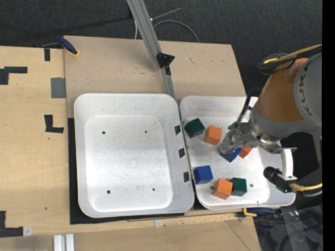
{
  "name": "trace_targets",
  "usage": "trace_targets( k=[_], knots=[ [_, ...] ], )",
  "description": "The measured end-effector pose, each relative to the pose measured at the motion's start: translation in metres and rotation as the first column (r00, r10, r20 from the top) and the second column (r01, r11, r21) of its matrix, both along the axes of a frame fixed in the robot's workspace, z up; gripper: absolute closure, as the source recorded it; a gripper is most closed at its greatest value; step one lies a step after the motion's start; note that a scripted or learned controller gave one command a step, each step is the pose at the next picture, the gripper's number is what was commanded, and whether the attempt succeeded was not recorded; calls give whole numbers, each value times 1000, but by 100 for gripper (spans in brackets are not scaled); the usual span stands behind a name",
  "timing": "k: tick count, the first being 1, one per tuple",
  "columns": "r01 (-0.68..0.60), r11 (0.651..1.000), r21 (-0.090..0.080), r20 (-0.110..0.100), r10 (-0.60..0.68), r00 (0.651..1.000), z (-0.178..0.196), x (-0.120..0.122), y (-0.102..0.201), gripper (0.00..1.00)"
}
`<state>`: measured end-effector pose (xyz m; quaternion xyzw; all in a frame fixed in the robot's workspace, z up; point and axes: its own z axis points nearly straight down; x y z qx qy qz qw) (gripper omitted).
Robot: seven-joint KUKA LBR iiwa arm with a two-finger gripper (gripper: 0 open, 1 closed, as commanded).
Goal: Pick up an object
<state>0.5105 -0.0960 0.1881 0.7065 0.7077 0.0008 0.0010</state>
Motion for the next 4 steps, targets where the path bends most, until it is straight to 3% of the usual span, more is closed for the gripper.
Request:
trace_targets(
  k=[1, 2, 4],
  knots=[
    [0, 1000, 0, 0, 0, 1000, 40, 1, 0, 100],
    [-3, 1000, 2, -5, 3, 1000, 31, 7, 49, 100],
    [-5, 1000, 2, -4, 5, 1000, 52, 13, 159, 100]
  ],
)
